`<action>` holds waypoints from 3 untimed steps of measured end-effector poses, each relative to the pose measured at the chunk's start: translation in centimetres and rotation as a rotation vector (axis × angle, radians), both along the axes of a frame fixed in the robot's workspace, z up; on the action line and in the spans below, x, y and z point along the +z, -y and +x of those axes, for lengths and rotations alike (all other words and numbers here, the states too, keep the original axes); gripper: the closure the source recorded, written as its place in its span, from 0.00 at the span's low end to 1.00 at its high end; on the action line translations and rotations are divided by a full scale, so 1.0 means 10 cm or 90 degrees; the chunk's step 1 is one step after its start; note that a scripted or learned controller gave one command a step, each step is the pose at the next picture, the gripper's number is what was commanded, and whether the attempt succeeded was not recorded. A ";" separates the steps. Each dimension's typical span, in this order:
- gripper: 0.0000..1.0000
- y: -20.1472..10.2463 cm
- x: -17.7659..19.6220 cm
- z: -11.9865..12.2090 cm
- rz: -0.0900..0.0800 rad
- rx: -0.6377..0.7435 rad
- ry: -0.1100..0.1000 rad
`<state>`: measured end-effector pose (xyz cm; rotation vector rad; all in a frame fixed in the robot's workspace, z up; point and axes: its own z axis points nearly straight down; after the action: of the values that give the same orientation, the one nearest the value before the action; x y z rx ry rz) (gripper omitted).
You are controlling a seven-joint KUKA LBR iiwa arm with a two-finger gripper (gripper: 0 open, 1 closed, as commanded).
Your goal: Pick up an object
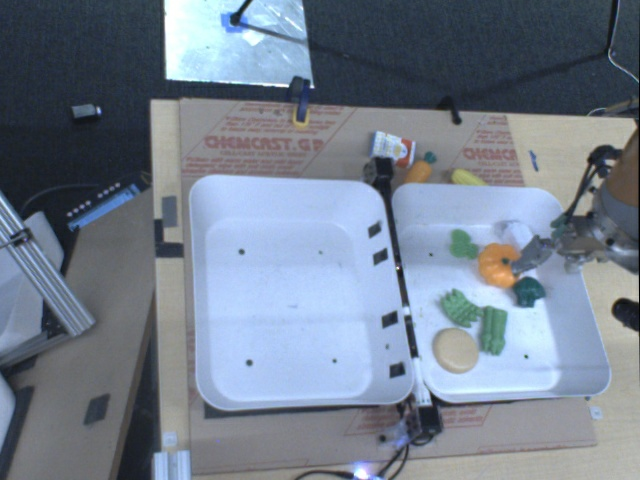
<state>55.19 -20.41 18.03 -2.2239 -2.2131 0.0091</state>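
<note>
1. Worktop (pixel 170 368): pale wood, carrying a printed cardboard sheet (pixel 260 133) under two shallow white bins.
2. Left bin (pixel 215 203): white, with small dark holes in its floor; it touches the right bin along a black hinged seam.
3. Right bin (pixel 570 358): holds all the loose objects, gathered in its middle and far part.
4. Arm (pixel 625 203): grey, reaching in from the right edge over the right bin's far right corner.
5. Gripper (pixel 527 258): low in the right bin, tip against the orange object; whether its fingers are spread or closed cannot be told from here.
6. Orange object (pixel 495 265): rounded, just left of the gripper tip, touching or nearly touching it.
7. Beige disc (pixel 455 350): near the front of the right bin, apart from the gripper.
8. Green ridged pieces (pixel 462 308) and (pixel 494 329): side by side between the disc and the orange object.
9. Dark green piece (pixel 528 290): just beside the orange object, below the gripper.
10. Small green piece (pixel 462 244): left of the orange object.
</note>
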 end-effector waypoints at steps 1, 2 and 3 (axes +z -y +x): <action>0.00 0.02 -0.74 0.66 -0.004 0.006 0.021; 0.00 0.04 -0.92 0.21 -0.002 0.003 0.009; 1.00 0.03 -0.84 0.21 0.000 0.004 0.007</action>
<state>57.27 -20.68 9.59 -2.2226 -2.2266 -0.0032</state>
